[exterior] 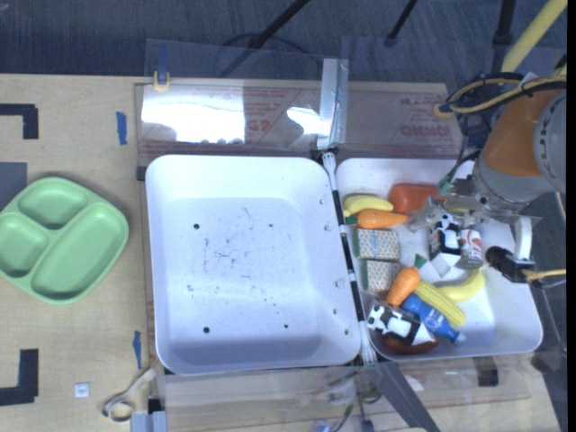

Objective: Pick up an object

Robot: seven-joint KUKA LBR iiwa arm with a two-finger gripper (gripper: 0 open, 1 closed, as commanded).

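The arm (526, 142) is reaching in from the right and hanging over the right bin (513, 327), its gripper (447, 232) sitting low among the toys there. Whether the jaws are parted or clenched is not something I can tell; the wrist is covering them, and nothing is showing plainly between them. Just below the gripper a black-and-white object (444, 241) is lying, partly hidden and too small to identify. Around it are lying a yellow banana (367, 204), a carrot (382, 219), a red piece (414, 194), a checkered block (378, 244), a second carrot (402, 284), corn (439, 302), a blue item (430, 319) and a toy cow (389, 319). Faint red printing is running along the cardboard (396, 120) behind the bins, too blurred to read. The left bin (243, 259) is lying beside it, and a green tray (58, 238) is sitting well apart on the left.
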